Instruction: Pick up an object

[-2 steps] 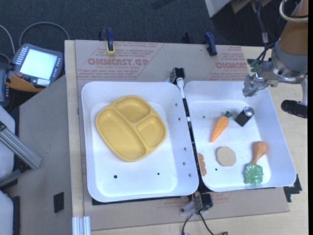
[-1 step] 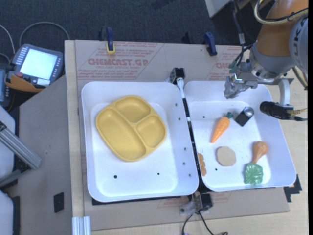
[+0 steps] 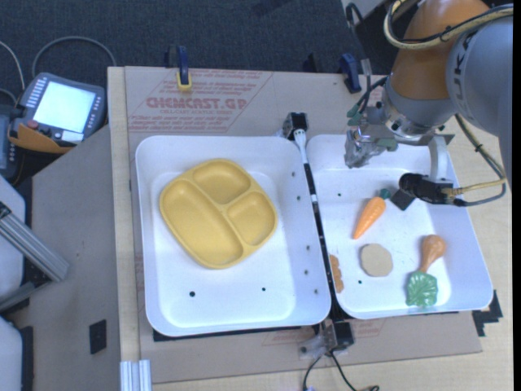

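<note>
My gripper hangs over the far left part of the right bin, with nothing seen between its fingers. In that bin lie an orange carrot, a round tan cookie, a drumstick and a green broccoli piece. The carrot is below and slightly right of the gripper, clearly apart from it. A small orange strip lies by the bin's left wall.
The left bin holds a yellow divided plate. A black divider bar runs between the bins. A teach pendant sits off the bench at the left.
</note>
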Tool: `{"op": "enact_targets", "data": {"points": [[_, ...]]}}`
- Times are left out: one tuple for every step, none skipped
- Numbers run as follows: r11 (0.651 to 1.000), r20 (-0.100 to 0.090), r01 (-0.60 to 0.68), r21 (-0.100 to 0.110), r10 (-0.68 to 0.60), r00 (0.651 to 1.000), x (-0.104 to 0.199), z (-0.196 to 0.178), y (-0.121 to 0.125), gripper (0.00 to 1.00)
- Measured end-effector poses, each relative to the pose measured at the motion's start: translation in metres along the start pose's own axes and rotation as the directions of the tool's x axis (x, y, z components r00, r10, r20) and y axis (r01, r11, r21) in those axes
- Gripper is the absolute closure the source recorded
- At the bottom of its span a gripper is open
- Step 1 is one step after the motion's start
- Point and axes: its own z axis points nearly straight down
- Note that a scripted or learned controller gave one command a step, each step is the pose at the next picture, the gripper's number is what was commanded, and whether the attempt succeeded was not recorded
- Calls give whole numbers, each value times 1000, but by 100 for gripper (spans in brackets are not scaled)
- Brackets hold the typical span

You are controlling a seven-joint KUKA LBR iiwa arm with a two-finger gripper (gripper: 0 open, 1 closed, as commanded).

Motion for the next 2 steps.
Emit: {"op": "enact_targets", "data": {"points": [[1000, 0, 2, -5, -2, 1000, 63, -10, 0, 100], [1000, 1, 1, -6, -1, 1000, 113, -21, 2, 100]]}}
